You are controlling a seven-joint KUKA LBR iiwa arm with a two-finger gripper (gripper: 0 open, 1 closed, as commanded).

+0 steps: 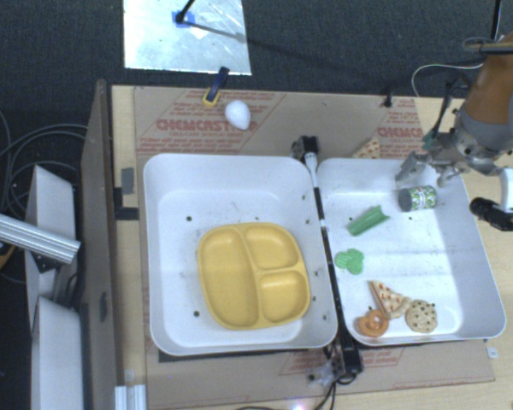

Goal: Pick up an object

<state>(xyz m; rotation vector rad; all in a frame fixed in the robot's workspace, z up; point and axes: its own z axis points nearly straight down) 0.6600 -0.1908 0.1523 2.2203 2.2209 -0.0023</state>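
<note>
Gripper (427, 171) sits over the far end of the right bin (479, 272); can't tell its grip state from this angle. Small green-labelled can (418, 198) lies on its side just below the gripper, contact unclear. Further out: green stick (367, 220), green leafy piece (350, 261), then pizza slice (387, 298), cookie (421, 315), orange ring-shaped piece (374, 323) at the near end. Left bin (179, 195) holds a yellow divided plate (253, 274).
</note>
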